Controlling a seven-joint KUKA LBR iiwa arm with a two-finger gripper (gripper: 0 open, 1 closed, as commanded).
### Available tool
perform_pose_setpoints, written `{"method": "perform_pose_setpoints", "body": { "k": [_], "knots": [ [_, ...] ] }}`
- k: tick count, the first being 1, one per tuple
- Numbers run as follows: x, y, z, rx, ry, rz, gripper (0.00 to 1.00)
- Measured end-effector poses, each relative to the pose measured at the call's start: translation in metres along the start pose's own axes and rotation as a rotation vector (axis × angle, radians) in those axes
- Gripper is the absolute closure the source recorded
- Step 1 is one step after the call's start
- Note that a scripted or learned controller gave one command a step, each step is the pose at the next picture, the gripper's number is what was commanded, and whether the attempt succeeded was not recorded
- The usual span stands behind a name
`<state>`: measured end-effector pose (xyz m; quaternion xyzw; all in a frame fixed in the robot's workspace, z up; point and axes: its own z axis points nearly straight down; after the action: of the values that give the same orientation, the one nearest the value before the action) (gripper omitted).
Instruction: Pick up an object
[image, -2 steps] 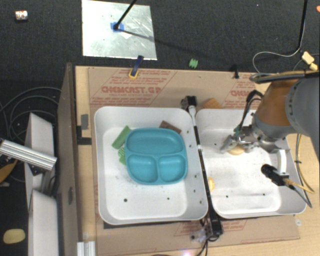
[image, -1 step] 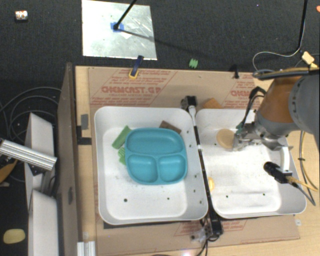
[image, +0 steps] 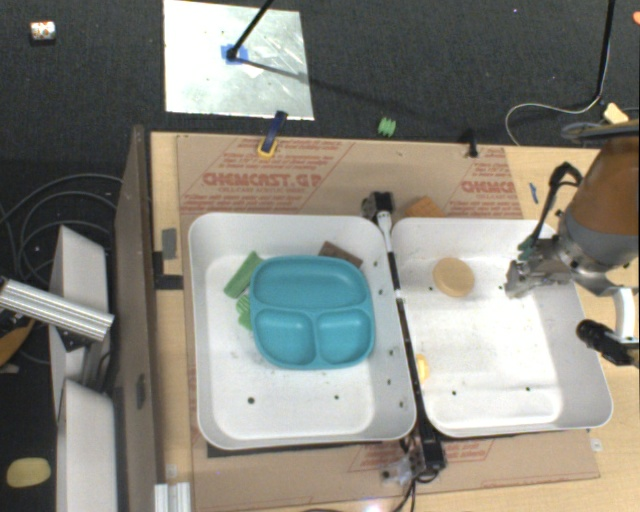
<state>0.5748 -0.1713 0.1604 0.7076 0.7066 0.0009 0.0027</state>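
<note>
The surface (image: 300, 170) is seen to carry two white bins: the left bin (image: 215, 300) holds a blue divided tray (image: 310, 310) laid over green pieces (image: 241, 273) and a dark piece (image: 340, 252), while the right bin (image: 500, 390) holds a round tan disc (image: 453, 277), with a small yellow item (image: 421, 369) noted at its left wall. The tool (image: 520, 278) is found low over the right bin's right part, with the disc lying near, directly to its left in the view; being round, the disc has no long axis, and whether the tool is spread or pressed together cannot be told. "CHEMCAST GP" is read in red print on the brown sheet under the bins.

Blue tray (image: 310, 310) hides green items (image: 241, 275) (partly); arm (image: 610, 200) cropped.
</note>
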Motion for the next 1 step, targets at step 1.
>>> {"method": "perform_pose_setpoints", "body": {
  "k": [1],
  "knots": [
    [0.0528, 0.0089, 0.0794, 0.005, 0.004, -0.009, 1.00]
  ]
}}
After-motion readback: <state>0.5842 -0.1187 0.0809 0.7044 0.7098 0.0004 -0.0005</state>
